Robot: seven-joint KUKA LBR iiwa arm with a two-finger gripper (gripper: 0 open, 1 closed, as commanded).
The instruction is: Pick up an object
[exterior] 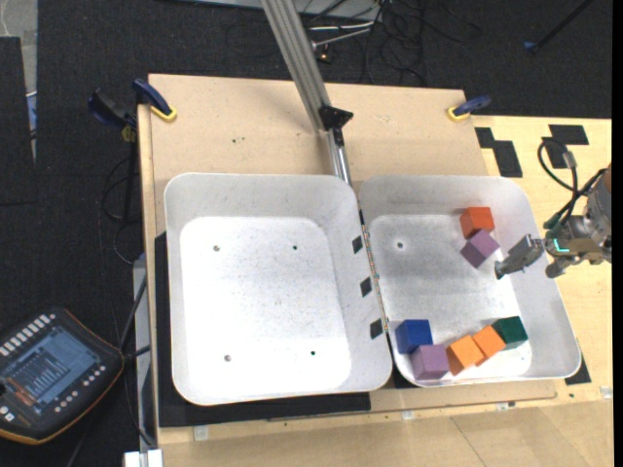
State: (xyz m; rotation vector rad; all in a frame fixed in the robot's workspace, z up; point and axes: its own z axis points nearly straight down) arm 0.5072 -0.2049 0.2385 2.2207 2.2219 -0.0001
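Nothing was picked yet: my two-finger gripper (533, 257) hung just right of the small purple cube (479, 250) (jaws apparently apart, holding nothing), grasp remaining.

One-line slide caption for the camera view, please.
Gripper hovers at the right bin's edge beside a purple block and orange block; four more blocks line the near wall.

Even bright light, soft shadows, slightly grainy

The right bin's (443, 382) middle floor lies open, with blocks crowding its far right (478, 235) and near edge (458, 348).
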